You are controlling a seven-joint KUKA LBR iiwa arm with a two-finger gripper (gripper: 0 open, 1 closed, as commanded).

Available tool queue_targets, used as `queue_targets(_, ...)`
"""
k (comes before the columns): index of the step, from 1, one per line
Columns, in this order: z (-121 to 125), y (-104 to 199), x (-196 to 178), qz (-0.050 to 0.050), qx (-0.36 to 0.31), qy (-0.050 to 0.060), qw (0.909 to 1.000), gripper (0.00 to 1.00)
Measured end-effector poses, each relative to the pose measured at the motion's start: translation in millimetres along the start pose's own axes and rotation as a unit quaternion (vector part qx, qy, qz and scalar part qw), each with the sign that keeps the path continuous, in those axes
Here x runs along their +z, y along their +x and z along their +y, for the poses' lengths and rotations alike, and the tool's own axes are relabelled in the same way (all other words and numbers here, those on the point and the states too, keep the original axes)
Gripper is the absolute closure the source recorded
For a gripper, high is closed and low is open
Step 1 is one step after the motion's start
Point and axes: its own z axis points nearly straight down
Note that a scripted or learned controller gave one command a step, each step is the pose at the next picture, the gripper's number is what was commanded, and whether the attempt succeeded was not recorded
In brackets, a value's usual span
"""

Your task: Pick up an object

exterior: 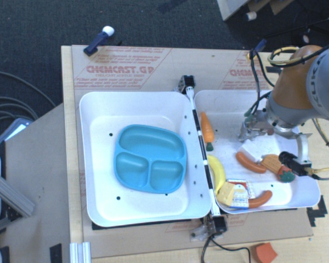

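Observation:
The right bin (230, 100) holds several toy foods. An orange carrot (206, 127) lies along its left wall, with a yellow banana (216, 171) below it. A red-brown sausage (250, 162) lies mid-bin beside a tan bread piece (271, 163). A small red and green piece (287, 175) sits at the right. A yellow and white packet (237, 193) and a second sausage (260, 199) rest at the near edge. My gripper (254, 129) hangs low over the bin's upper middle, just above the first sausage and right of the carrot. Nothing shows in its grasp.
The left bin (93, 147) carries a blue divided plate (150, 159). A black clamp (187, 83) joins the bins at the far side. The grey arm with its orange band (293, 86) and its cables cover the right bin's far right corner. A blue and white tool (98, 40) lies at the bench's far left.

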Motion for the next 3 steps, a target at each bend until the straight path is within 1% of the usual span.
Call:
queue_targets(1, 0, 0, 0, 0.000, 0.000, 0.000, 1.0000, 0.00)
queue_targets(2, -63, 17, 10, 0.000, 0.000, 0.001, 1.0000, 0.00)
queue_targets(3, -61, 16, -2, -0.001, 0.000, -0.004, 1.0000, 1.00)
